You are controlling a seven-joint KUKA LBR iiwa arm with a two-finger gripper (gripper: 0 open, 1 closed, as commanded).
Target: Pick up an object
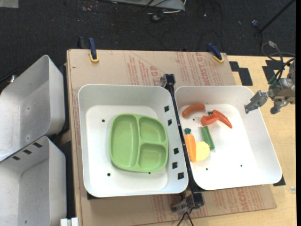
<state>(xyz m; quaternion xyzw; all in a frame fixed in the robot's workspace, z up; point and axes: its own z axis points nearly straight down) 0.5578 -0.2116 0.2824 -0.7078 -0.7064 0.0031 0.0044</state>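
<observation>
While my claw (264, 102) hangs with its fingers spread and nothing between them, just outside the right bin (263, 145), the toy foods crowd near that bin's left wall, so I risk closing on two pieces together.

Cardboard-topped bench (122, 65) bears two white bins side by side: left bin (89, 126), right bin (254, 140).
</observation>
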